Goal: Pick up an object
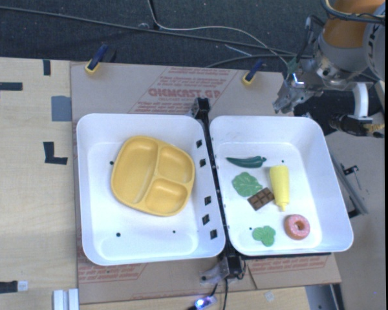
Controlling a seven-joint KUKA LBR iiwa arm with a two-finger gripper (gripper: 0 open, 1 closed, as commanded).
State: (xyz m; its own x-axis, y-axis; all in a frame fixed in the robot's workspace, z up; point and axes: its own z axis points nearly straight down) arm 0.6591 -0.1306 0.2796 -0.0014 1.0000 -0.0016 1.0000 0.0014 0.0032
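Observation:
The right bin [310, 133] holds several small items: a green chili pepper [246, 162], a green leaf piece [246, 185], a brown chocolate bar [260, 199], a yellow bottle [280, 185], a pink doughnut [297, 227] and a green broccoli piece [264, 236]. My gripper [286, 102] hangs above the bin's far right corner, well away from all of them, with nothing visible between its fingers. I cannot make out how far apart the fingers stand.
A yellow divided plate [152, 175] lies in the left bin [90, 173]. A black divider [209, 166] runs between the bins. Cables cross the dark floor behind the bench, and two yellow clamps [96, 61] hold the cardboard.

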